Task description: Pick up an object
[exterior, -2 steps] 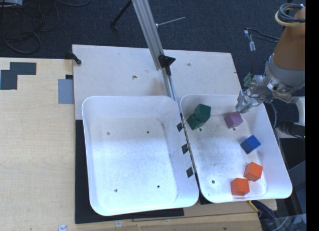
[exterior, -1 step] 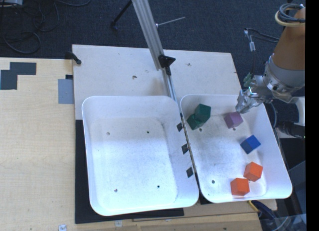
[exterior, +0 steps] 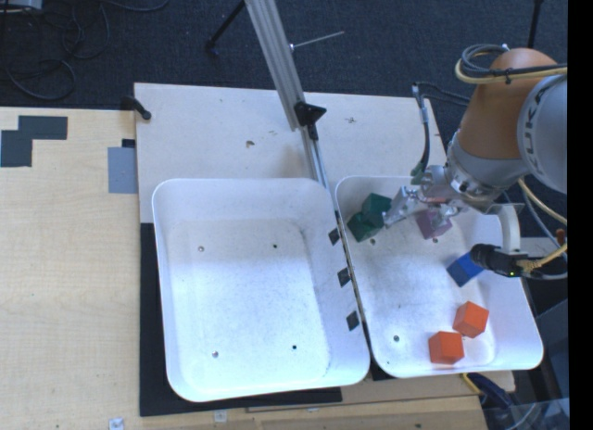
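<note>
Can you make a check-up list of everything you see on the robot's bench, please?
Surface: a white board on a pale wooden bench bears two shallow white bins, left bin and right bin, side by side.
Job's things: in the right bin, a green block near the far left corner, a purple block under the wrist, a blue block, and two orange blocks near the front.
Clutter: nothing seen.
Grippers: the gripper is low over the right bin, between the green and purple blocks.
Cables: loops on the arm; more on the dark floor.
Surroundings: a slanting metal rail; grey patches on the bench.
</note>
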`<state>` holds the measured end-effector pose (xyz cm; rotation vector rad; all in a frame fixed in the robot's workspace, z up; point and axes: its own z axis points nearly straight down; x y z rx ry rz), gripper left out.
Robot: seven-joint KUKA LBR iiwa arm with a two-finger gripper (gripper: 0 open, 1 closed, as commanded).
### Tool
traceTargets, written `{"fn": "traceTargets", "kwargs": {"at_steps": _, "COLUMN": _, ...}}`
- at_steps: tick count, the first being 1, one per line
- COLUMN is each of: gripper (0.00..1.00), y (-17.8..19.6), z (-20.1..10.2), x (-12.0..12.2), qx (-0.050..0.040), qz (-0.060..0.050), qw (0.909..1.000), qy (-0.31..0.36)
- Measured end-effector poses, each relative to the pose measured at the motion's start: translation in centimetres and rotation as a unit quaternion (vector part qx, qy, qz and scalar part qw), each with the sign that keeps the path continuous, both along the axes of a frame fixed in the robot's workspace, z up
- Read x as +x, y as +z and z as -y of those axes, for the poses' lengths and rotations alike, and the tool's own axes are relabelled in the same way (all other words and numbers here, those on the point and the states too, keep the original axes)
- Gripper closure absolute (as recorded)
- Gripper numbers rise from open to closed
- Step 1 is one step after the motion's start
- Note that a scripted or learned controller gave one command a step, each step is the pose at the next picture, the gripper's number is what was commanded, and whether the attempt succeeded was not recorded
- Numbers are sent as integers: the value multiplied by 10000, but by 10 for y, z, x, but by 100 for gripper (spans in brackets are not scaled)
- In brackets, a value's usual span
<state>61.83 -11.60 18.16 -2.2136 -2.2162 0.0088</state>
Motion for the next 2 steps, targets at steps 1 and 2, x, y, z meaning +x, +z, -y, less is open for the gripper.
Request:
{"fn": "traceTargets", "kwargs": {"at_steps": 1, "gripper": 0, "y": 9, "z": -21, "x": -8, "qx": -4, "qz": 26, "qw": 10000, "qy": 2}}
{"fn": "traceTargets", "kwargs": {"at_steps": 2, "gripper": 0, "y": -90, "z": -15, "x": 16, "qx": 0, "qz": 45, "qw": 10000, "qy": 2}}
